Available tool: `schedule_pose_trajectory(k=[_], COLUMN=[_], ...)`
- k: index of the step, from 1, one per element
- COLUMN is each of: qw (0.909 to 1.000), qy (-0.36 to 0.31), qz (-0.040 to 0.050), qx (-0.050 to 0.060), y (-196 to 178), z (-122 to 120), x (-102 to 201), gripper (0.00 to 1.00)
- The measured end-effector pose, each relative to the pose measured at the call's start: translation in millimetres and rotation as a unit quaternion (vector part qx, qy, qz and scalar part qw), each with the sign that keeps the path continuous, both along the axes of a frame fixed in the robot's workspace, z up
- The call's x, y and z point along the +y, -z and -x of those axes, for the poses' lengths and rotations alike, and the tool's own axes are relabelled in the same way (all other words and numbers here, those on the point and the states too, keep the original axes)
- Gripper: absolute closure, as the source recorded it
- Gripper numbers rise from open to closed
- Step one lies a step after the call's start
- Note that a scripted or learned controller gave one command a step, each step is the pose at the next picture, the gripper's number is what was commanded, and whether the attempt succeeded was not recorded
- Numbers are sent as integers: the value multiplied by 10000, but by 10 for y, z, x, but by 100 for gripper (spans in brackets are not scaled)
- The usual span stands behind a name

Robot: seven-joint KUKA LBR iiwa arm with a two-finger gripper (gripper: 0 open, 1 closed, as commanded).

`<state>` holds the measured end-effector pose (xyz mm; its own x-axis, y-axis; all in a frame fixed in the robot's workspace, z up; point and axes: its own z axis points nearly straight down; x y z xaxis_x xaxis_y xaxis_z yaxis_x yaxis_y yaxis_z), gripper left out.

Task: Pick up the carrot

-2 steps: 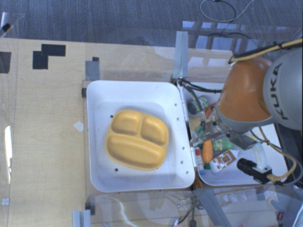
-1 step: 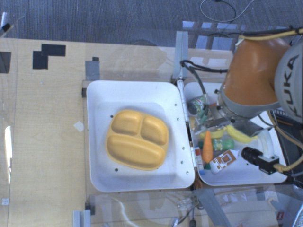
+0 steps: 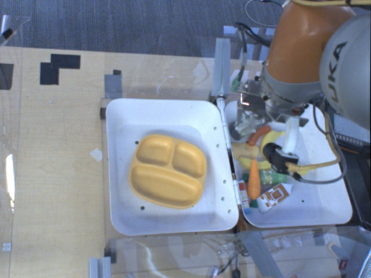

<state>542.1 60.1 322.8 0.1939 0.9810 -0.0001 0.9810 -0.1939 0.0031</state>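
Nearest, a carton (image 3: 272, 197) lies touching the carrot (image 3: 253, 182) in the right bin (image 3: 324, 213), and the gripper (image 3: 248, 126), its state hidden, may catch crowded neighbours like the banana (image 3: 255, 162) instead.

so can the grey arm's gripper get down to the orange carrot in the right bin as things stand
Probably yes. The orange carrot lies on top of the clutter in the right white bin, nothing covering it, and the gripper hangs just above and behind it.
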Motion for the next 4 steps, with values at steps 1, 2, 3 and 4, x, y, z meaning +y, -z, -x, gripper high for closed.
schedule_pose_trajectory(k=[1,2,3,4], qw=[9990,10000,9980,9981], qy=[456,4,-630,-611], qz=[-3,0,-2,-4], qx=[7,20,27,25], y=[346,1139,1722,1629], z=[-455,-132,91,73], x=[777,1366,1749,1738], gripper=[100,100,100,100])
